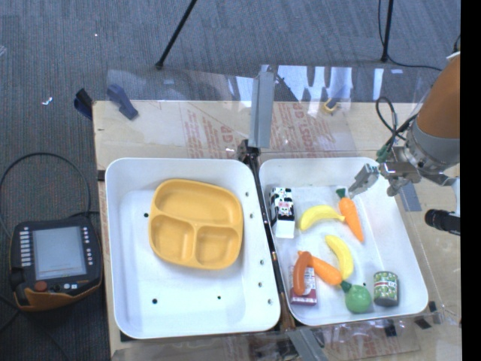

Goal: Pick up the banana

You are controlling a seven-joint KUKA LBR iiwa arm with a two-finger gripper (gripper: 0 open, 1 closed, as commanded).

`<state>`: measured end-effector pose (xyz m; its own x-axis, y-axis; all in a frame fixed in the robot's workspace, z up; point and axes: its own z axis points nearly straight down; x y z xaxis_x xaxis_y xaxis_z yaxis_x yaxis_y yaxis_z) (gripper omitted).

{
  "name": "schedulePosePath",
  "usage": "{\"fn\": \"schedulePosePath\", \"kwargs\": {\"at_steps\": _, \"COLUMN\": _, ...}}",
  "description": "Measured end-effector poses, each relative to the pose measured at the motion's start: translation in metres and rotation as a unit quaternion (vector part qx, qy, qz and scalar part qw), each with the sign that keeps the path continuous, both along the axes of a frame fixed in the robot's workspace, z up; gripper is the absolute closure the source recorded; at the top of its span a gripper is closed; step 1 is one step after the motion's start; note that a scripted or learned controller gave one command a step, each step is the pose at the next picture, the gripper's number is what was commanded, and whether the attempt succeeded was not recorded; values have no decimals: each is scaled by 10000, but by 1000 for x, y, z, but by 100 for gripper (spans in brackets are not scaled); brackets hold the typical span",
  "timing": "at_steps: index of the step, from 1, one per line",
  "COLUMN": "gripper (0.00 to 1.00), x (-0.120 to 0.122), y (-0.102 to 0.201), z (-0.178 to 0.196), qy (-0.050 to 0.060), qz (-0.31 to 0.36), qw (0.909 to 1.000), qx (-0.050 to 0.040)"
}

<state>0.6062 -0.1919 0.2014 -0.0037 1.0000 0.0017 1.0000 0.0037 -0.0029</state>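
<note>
You have two curved yellow plastic bananas in the right-hand white bin point(412, 254). The upper banana point(321, 216) lies centre-right of the frame, its long axis running nearly left to right with the tips turned down, just left of an orange plastic carrot point(352, 218). The lower banana point(340, 256) sits below it, slanting from upper left to lower right.

The metal two-finger gripper point(381, 177) hangs near the bin's upper right corner, fingers spread apart with nothing between them. From it, the upper banana lies down and to the left, the carrot's top between; that is the nearer one, I judge.
</note>
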Motion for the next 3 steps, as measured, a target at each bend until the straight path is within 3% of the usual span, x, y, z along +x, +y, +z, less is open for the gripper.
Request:
{"fn": "schedulePosePath", "kwargs": {"at_steps": 1, "gripper": 0, "x": 38, "y": 47, "z": -115, "qy": -3, "qz": -255, "qw": 9997, "qx": -5}}
{"fn": "schedulePosePath", "kwargs": {"at_steps": 2, "gripper": 0, "x": 38, "y": 43, "z": -114, "qy": -6, "qz": -372, "qw": 9993, "qx": -5}}
{"fn": "schedulePosePath", "kwargs": {"at_steps": 3, "gripper": 0, "x": -50, "y": 75, "z": -115, "qy": 4, "qz": 428, "qw": 9991, "qx": 4}}
